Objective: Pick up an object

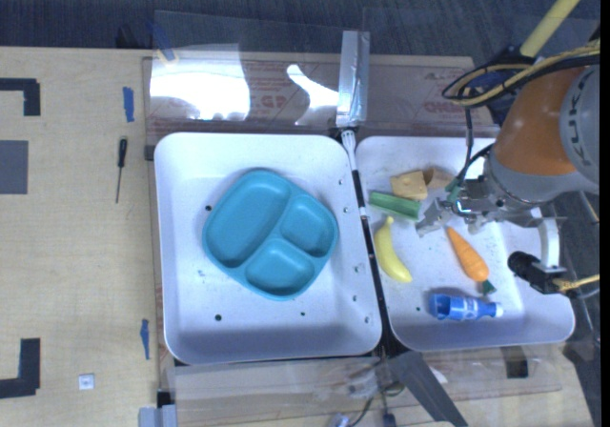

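My gripper (pixel 437 215) hangs low in the right bin (pixel 543 315), reaching in from the right under the orange-banded wrist. It sits between a green stick-shaped toy (pixel 393 203) on its left and an orange carrot (pixel 467 254) just below and to its right. A tan bread-like piece (pixel 413 184) lies just above the gripper. A yellow banana (pixel 392 253) rests by the bin's left wall. A blue bottle (pixel 464 307) lies near the front edge. I see nothing held in the gripper.
The left bin (pixel 181 301) holds a blue divided plate (pixel 271 233). A clear plastic sheet and a metal bracket (pixel 352 82) stand behind the bins. Cables (pixel 496 72) loop over the arm at the upper right.
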